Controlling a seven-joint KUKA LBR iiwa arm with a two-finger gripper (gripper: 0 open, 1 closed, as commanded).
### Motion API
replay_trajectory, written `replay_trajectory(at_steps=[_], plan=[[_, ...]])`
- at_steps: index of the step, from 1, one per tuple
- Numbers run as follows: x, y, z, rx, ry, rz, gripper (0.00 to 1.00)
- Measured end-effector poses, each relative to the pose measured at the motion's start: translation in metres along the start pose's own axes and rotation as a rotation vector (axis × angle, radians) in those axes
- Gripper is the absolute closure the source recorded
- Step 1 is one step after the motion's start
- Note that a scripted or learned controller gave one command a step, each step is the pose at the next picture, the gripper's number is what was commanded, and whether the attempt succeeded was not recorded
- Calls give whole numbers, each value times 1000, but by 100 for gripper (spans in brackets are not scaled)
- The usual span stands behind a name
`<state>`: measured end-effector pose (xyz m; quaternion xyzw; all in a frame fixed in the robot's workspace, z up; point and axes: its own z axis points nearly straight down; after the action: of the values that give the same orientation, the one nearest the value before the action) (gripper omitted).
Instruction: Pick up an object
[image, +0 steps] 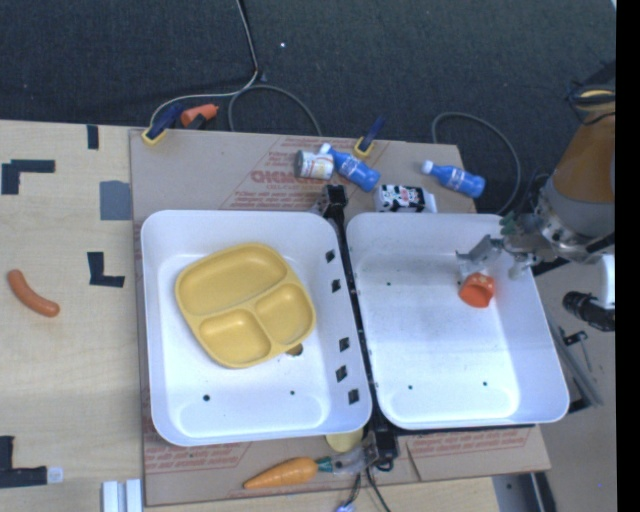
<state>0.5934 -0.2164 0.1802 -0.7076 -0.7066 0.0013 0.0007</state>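
**Orange object sat in the right bin, just below the open tool**

The right bin (450, 400) serves as the landmark here. Inside it, near its far right corner, lay a small orange object (477, 290), resting on the white floor. The tool (499, 258) hung just above and beside that object, reaching over the bin's right wall from the grey arm (580, 190). Its two fingers (478, 250) stood spread apart, with nothing between them; whether a fingertip touched the orange object could not be told.

Touching the right bin's left wall sat the left bin (250, 415), which carried a yellow divided plate (245, 303) with three compartments, tilted slightly askew.

Beyond the right bin's far wall, on the cardboard-covered worktop (200, 190), lay a blue bottle (455, 179), a small black-and-white carton (405, 199), and, farther toward the left, another blue bottle (356, 170) beside a white-and-yellow container (316, 163). A yellow-and-orange clamp (180, 119) lay well off to the far left of these.

Below the right bin's near left corner, a toy carrot (282, 473) lay on the worktop. Well away to the left, past the left bin, a toy sausage (33, 293) rested on the bare wood.
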Motion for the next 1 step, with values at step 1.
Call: replay_trajectory(at_steps=[1], plan=[[0,28,80,-8,-7,-4,0]])
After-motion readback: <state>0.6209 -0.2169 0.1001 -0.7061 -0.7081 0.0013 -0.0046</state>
